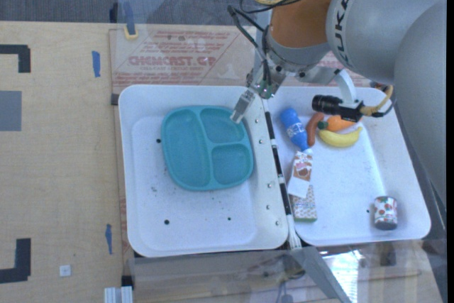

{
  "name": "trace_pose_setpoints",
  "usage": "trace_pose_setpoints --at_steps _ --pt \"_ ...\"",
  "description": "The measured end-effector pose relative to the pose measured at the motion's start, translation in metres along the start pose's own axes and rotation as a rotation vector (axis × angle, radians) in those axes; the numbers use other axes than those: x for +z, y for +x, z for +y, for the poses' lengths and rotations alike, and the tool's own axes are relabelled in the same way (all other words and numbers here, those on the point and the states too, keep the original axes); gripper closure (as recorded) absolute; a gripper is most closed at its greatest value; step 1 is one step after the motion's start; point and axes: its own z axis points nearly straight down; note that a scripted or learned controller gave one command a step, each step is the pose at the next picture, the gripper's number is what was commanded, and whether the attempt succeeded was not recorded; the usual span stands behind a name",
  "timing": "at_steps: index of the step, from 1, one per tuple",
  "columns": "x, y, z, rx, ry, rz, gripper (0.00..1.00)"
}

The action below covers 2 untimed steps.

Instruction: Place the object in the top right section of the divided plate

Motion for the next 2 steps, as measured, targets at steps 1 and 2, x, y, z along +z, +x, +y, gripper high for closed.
trace_pose_setpoints --at_steps 1,2 --pt "-0.012 -0.001 0.001 0.001 -0.006 -0.005 1.00" --pt "0.037 0.044 0.047 0.075 0.003 0.005 1.00"
